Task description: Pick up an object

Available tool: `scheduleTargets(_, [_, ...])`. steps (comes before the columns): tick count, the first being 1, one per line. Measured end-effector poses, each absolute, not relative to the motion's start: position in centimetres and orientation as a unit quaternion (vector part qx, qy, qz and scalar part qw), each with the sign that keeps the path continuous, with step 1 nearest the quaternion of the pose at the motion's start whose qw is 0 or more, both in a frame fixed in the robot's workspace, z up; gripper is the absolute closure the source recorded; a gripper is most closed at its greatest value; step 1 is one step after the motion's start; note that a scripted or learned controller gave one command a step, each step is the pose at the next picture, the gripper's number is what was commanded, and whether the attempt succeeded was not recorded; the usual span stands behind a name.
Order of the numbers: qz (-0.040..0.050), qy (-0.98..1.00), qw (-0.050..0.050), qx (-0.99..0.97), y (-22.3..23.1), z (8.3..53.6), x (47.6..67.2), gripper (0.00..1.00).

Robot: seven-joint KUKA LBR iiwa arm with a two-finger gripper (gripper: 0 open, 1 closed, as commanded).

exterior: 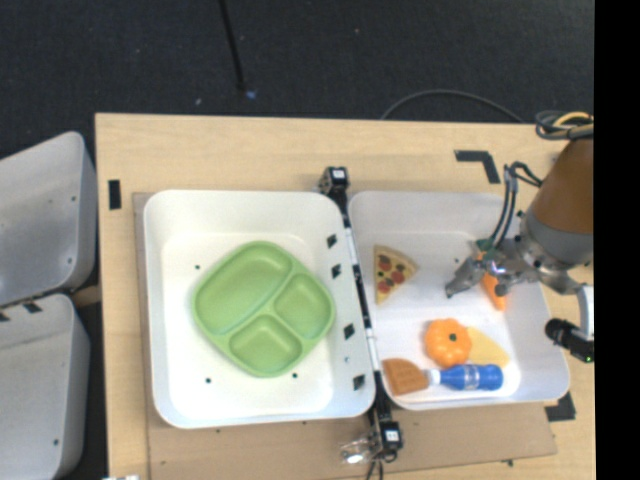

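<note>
- The jaws (483, 280) stand spread in the right bin (420, 213), one grey finger reaching left toward the bin's middle and the other ending near a small orange piece (491, 286).
- We see that orange piece between the fingers, touching or nearly touching the right one, but we cannot tell whether it is pinched or merely lying on the bin floor beneath them.
- Above the jaws the grey wrist rises into the orange band of the arm (565, 198), which comes in from the right.
- Just left of the jaws, apart from them, lies a pizza slice toy (391, 271) near the bin's left wall.
- Below the jaws sits an orange pumpkin toy (448, 341), touching a pale yellow wedge (487, 348) on its right.
- At the bin's lower edge lie a blue bottle (470, 377) on its side and, just beside its white cap, a brown piece (402, 375).
- The left bin (160, 268) holds a green divided plate (263, 308), well apart from the jaws.
- Both bins rest on the tan surface (220, 153).
- We judge the task to be at the grasp itself: the jaws are down among the things, yet nothing is plainly lifted, so closing and raising seem left to do.
- Hard to make out: what the small orange piece is, how high the fingertips stand above the floor, and the arm's far side, cut off at the right.
</note>
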State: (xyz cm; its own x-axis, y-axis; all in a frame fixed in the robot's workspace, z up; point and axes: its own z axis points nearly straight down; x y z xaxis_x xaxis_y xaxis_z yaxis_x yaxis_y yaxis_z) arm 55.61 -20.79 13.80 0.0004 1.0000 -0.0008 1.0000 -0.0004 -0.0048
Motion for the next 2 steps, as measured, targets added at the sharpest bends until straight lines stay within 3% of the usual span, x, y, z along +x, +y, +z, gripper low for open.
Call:
scheduleTargets(1, [0.0013, -0.707, 0.0, -0.707, -20.9, 9.9, 55.6, 0.0])
scheduleTargets(2, [-0.0004, -0.706, -0.002, -0.708, -21.0, 11.2, 55.7, 1.0])
